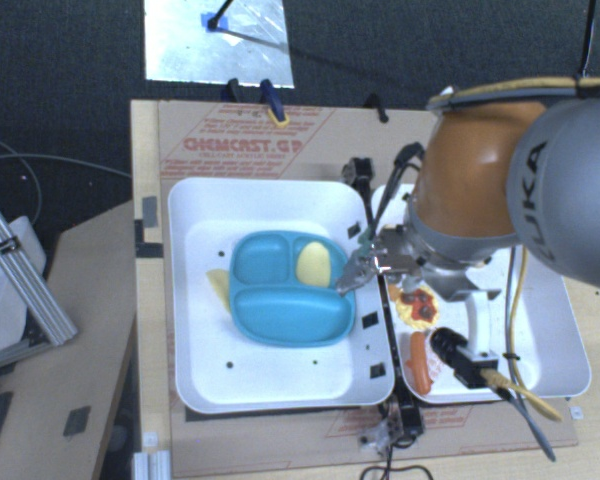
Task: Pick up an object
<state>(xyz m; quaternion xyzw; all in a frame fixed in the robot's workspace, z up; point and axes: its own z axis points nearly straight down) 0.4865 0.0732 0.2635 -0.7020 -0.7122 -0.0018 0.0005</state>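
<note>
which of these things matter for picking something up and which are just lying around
For the job: two-finger gripper; blue plastic divided plate; yellow egg-shaped piece in its upper right compartment; red sausage-shaped toy.

Lying about: shiny silver sheet; blue clamp; printed brown cardboard sheet.

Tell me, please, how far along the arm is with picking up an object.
Done: the gripper is positioned at the right rim of the blue divided plastic plate in the left white bin. In hand: nothing visibly gripped. Left: the grasp and lift; the pale yellow egg-shaped piece lies in the plate's upper right compartment, beside the gripper.
</note>
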